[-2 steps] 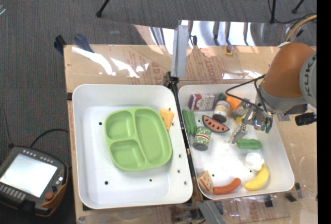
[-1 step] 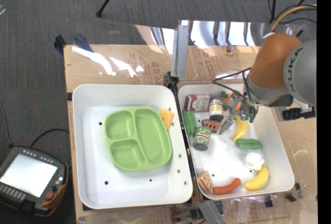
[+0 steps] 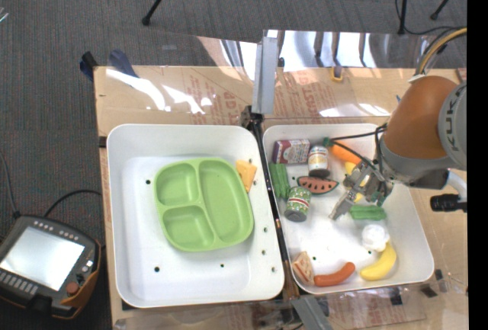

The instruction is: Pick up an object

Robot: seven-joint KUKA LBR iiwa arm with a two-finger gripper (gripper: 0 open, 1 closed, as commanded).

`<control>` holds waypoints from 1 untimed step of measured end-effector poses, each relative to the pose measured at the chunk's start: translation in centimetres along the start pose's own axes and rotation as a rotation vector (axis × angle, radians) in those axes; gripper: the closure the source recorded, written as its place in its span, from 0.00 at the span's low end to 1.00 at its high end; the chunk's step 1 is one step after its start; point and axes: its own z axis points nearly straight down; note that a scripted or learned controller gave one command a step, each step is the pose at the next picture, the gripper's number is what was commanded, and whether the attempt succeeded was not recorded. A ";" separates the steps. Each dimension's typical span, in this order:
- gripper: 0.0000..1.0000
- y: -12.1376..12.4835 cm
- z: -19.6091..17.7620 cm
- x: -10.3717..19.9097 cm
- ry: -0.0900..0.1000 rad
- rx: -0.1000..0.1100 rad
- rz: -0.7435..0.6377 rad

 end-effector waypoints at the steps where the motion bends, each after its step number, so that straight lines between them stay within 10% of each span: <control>1: 0.00 4.4 0.0 -3.2 -0.001 -0.001 -0.094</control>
